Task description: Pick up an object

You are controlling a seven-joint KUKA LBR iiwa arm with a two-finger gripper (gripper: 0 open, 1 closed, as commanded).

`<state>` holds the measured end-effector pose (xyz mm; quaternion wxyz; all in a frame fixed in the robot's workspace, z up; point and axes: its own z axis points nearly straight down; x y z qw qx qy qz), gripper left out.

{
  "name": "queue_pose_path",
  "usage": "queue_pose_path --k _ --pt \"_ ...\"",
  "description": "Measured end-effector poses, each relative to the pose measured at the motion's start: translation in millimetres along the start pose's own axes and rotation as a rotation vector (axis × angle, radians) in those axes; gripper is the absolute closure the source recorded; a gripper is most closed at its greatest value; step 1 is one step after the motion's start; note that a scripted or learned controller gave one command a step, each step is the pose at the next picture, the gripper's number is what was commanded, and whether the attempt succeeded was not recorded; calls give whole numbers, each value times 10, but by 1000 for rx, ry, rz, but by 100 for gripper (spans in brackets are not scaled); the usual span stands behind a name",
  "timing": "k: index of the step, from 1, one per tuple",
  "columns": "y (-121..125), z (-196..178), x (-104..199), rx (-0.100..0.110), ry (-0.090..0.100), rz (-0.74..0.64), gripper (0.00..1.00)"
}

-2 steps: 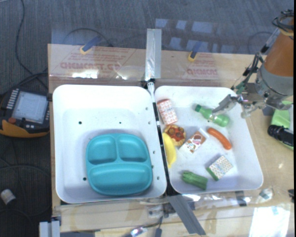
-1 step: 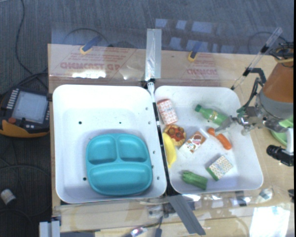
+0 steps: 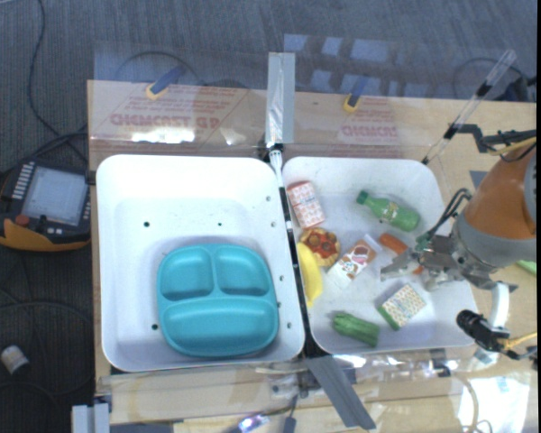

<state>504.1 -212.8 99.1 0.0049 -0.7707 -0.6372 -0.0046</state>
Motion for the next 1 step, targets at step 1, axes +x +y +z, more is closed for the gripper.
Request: queue_pose_path --k 1 --pt "775 71 283 -14 -4 106 0"
